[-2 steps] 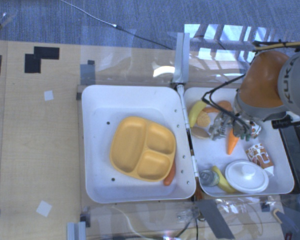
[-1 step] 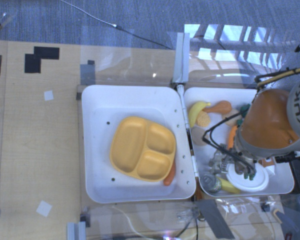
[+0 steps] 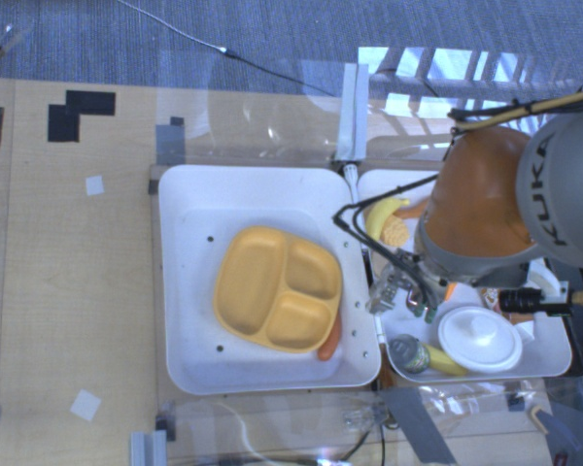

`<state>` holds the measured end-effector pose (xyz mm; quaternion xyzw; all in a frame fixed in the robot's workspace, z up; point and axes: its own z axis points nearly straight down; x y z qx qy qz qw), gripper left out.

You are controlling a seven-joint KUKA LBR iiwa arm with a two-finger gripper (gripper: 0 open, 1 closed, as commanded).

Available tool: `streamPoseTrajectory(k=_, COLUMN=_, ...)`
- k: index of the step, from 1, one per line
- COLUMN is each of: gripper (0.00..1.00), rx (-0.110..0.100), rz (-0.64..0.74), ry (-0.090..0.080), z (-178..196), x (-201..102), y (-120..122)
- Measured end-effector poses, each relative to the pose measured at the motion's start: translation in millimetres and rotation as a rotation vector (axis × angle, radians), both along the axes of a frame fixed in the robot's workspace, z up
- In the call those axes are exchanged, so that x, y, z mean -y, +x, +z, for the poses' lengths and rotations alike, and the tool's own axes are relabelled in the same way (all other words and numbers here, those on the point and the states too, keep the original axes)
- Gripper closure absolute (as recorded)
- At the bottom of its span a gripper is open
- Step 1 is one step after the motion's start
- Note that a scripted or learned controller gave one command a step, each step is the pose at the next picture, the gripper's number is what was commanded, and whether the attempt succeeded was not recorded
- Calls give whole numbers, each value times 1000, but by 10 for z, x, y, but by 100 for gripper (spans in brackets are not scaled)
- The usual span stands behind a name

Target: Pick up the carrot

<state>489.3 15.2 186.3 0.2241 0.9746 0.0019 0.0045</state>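
Note:
A slim orange-red carrot [image 3: 328, 339] lies in the left bin [image 3: 189, 260], tucked against the lower right edge of a yellow divided plate [image 3: 277, 287]. My gripper [image 3: 398, 294] hangs below the orange wrist band over the left side of the right bin [image 3: 559, 357]. That puts it to the right of the carrot and slightly farther back, across the wall between the two bins. Nothing can be seen held in it.
In the right bin lie a yellow banana [image 3: 381, 215], a white round lid or bowl [image 3: 478, 337], and a clear bowl [image 3: 413, 355] with a yellowish item in it. The arm hides much of that bin. Cables run along the bin divider.

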Motion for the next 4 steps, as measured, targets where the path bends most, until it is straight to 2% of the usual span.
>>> streamPoseTrajectory(k=1, gripper=100, rx=3, rz=226, ry=-5, z=517, x=607, y=4)
streamPoseTrajectory(k=2, gripper=100, rx=-1, rz=436, ry=-11, z=382, x=2161, y=8)
streamPoseTrajectory(k=3, gripper=100, rx=-1, rz=72, ry=-4, z=-912, x=2075, y=368)
streamPoseTrajectory(k=4, gripper=100, rx=0, rz=-192, ry=0, z=-984, x=1518, y=1570)
